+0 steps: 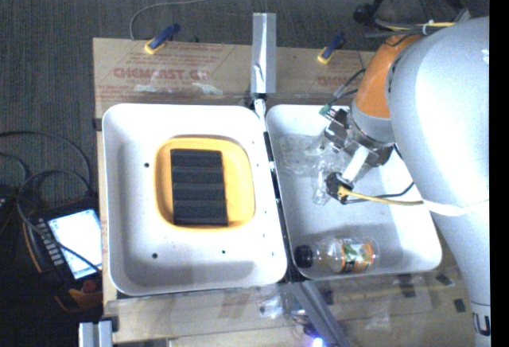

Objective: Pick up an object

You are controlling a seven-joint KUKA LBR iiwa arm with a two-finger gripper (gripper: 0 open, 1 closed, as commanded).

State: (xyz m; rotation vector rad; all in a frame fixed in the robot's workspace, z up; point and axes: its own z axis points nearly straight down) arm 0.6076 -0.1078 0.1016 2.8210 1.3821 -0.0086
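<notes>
Hovering tool over right bin; bottle label illegible.

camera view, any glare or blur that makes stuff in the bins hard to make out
Camera view: soft, even light, slightly grainy; the arm's pale shell is nearly blown out; something clear in the right bin almost melts into the white floor; the bottle is crisp enough to show a dark cap and orange label; a bluish flare sits at the bottom edge.
</notes>
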